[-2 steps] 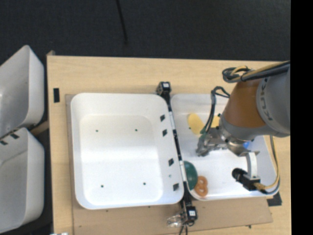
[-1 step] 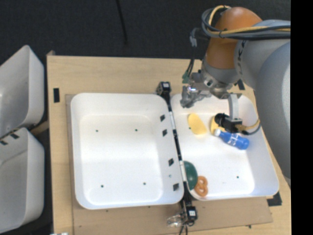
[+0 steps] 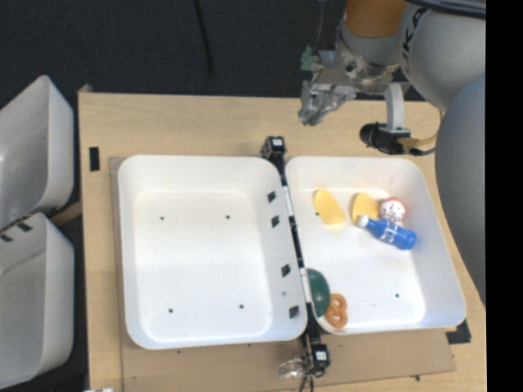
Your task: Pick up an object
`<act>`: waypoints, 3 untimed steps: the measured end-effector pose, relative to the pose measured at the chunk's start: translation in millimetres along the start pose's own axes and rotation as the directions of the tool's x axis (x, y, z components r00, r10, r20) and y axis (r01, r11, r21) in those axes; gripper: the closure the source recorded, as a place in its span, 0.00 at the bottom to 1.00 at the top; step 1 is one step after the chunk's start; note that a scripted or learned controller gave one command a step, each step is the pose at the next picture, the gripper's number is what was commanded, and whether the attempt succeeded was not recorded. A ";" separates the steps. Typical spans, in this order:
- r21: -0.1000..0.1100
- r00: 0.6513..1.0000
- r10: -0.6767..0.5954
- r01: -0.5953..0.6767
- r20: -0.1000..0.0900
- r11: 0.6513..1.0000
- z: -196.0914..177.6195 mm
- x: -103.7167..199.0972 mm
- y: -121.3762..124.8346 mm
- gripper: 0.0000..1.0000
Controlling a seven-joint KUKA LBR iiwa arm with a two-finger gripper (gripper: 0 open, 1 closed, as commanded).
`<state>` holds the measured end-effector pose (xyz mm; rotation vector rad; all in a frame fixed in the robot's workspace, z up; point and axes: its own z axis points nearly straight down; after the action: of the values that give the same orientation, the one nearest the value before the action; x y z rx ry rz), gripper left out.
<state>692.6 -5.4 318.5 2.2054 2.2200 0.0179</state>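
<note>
Camera view: claw (image 3: 319, 109) tips blurred

Right bin (image 3: 425, 300) holds bottle (image 3: 391, 233) beside ball (image 3: 393, 210), pretzel (image 3: 336, 309) at its near-left corner; gripper (image 3: 319, 104) hangs behind the bins.

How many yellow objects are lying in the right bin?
2. One yellow piece lies near the bin's middle top; a smaller yellow piece sits just right of it, touching the blue bottle. Nothing seems hidden.

Jaws (image 3: 317, 109) above bench, right bin (image 3: 425, 300) with blue bottle (image 3: 391, 233), yellow piece (image 3: 330, 207)
</note>
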 end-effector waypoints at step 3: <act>0.031 1.000 0.002 -0.002 0.000 1.000 -29.7 77.5 -62.8 1.00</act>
<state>628.8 71.8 347.2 2.2228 2.2340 -0.0169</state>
